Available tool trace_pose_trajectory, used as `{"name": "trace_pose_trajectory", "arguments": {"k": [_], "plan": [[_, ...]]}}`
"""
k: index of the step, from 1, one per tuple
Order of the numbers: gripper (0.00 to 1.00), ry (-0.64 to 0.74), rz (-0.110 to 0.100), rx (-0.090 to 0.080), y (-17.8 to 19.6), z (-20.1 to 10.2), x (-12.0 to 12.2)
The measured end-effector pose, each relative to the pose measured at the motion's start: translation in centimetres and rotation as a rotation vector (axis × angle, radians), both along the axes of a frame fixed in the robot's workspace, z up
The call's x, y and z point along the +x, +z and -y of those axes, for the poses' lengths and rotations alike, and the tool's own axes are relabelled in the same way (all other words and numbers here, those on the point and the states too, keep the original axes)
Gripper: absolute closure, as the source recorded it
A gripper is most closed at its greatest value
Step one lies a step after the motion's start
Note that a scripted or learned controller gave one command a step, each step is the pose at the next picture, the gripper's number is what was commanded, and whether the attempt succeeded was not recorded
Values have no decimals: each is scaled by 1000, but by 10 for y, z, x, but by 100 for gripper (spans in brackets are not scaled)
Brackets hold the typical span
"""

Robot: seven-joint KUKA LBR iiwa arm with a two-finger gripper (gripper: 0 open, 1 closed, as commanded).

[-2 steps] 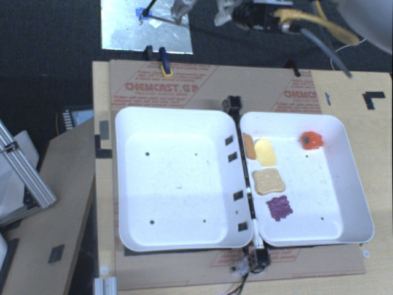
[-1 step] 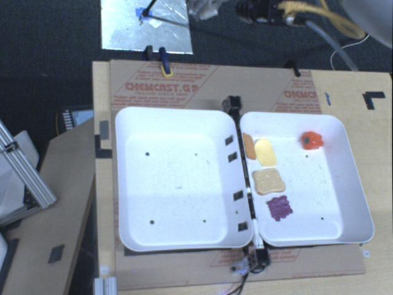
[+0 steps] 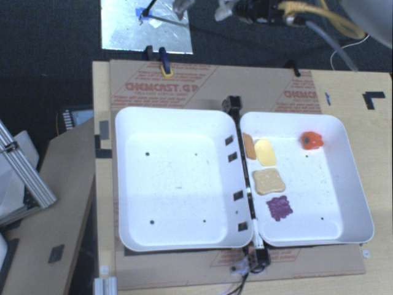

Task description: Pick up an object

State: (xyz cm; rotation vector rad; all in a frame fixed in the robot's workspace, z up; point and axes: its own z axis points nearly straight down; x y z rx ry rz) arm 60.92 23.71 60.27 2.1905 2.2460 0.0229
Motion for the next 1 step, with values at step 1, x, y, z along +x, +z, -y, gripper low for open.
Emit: {"name": "trace_pose_trajectory", "arguments": {"k": [1], "plan": [[100,3,3,1,12,0,0]]}}
